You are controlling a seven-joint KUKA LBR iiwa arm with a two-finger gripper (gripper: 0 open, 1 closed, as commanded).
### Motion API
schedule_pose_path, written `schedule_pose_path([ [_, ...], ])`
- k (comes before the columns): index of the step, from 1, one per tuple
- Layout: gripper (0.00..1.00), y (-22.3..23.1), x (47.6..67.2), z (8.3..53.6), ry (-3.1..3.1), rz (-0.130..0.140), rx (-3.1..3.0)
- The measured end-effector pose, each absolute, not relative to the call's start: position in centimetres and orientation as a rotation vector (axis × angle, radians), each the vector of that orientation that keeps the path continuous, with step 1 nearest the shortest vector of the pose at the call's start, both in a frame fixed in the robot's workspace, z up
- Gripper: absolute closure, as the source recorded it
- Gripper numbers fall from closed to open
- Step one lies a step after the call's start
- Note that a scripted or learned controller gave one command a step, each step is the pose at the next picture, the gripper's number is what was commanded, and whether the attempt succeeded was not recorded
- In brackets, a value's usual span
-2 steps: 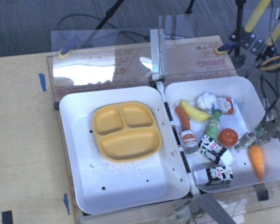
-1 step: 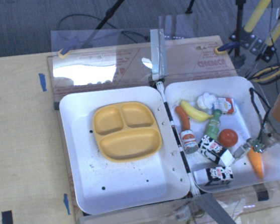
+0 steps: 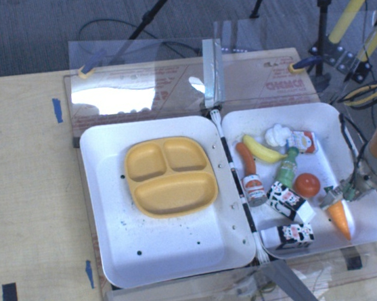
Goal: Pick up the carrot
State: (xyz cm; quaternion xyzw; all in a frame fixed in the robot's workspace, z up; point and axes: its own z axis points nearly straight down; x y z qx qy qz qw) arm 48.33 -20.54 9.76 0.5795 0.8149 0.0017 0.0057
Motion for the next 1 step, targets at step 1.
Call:
schedule_pose_path([
  [1,1.00,-15.47,49.10,18.79,2.433,0.001,1.984],
])
